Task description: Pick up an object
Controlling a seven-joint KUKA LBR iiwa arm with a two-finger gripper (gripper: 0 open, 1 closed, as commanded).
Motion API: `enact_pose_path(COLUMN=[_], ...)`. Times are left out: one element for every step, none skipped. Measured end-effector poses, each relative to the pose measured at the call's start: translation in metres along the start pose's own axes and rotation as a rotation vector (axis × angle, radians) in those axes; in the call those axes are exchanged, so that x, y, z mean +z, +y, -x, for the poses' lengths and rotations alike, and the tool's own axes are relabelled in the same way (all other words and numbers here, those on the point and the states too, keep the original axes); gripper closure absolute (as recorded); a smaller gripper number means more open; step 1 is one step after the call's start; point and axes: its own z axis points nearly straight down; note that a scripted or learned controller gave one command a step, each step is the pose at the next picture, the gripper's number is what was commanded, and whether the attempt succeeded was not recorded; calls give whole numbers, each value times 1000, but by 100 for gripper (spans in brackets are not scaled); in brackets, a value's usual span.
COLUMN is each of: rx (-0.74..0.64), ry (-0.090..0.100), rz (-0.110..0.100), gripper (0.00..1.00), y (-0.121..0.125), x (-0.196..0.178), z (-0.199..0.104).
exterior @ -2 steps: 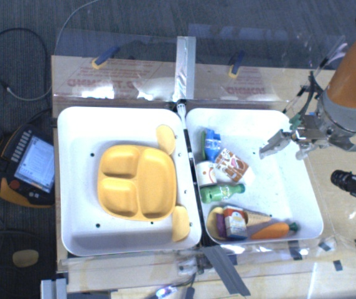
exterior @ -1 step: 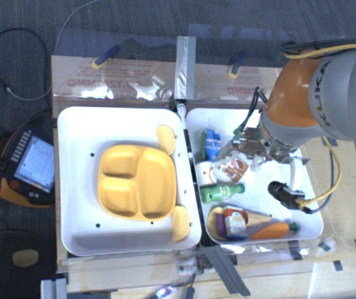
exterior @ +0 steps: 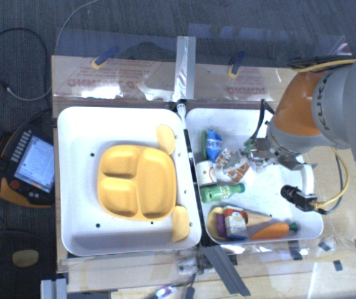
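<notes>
Camera view shows your pincer [exterior: 248, 156] low in the right bin [exterior: 312, 226], tips at a crinkled red-and-white wrapper [exterior: 231, 161]; you cannot tell how wide it stands. Just left of it lies a blue packet [exterior: 213, 145], below-left a green bottle [exterior: 221, 192] on its side. Further below, a yellow bowl [exterior: 213, 226] holds a small red-labelled jar [exterior: 234, 223], with a carrot [exterior: 269, 231] beside it. Well left, the other bin [exterior: 78, 229] carries a yellow divided tray [exterior: 135, 182]. No writing is readable.
</notes>
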Motion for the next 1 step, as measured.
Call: enact_pose_path(rx=[1], ry=[5], rz=[-5], gripper=[100], y=[-1], x=[-5], z=[-1])
